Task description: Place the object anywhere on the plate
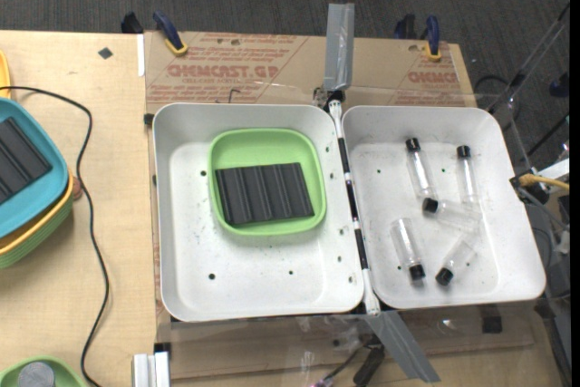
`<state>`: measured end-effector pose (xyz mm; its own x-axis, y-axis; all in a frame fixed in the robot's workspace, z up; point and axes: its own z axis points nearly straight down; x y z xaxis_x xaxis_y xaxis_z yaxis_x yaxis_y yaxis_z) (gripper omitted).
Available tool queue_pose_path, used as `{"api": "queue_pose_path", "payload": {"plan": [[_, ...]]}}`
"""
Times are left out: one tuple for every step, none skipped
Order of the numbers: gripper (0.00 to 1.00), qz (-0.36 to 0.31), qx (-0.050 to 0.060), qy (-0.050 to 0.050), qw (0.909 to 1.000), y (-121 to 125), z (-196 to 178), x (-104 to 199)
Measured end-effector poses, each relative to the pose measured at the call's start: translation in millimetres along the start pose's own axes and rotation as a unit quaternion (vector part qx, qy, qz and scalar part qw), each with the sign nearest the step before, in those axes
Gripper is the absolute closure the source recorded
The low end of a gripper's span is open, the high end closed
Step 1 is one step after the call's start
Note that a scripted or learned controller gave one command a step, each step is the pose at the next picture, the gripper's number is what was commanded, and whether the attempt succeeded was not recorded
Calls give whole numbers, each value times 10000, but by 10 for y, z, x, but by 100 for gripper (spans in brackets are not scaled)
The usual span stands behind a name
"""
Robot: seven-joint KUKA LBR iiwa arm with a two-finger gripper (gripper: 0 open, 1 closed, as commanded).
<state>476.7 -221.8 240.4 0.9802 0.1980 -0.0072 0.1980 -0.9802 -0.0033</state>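
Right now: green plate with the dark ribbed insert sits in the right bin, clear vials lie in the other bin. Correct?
Not quite. The camera view shows the green plate with its dark ribbed insert in the left bin. The clear vials lie in the other bin, the right bin.

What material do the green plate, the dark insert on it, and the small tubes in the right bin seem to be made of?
Green plate: likely matte plastic, with even colour and soft rounded edges.
Dark ribbed insert: perhaps rubber or plastic; dull, ridged surface.
Tubes: clear plastic or glass, since the right bin shows through them; black caps.
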Motion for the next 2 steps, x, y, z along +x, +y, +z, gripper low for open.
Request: {"api": "queue_pose_path", "payload": {"plan": [[0,-1,-1,2,10000,-1,87,1],[0,-14,-9,9,10000,7,0,0]]}}
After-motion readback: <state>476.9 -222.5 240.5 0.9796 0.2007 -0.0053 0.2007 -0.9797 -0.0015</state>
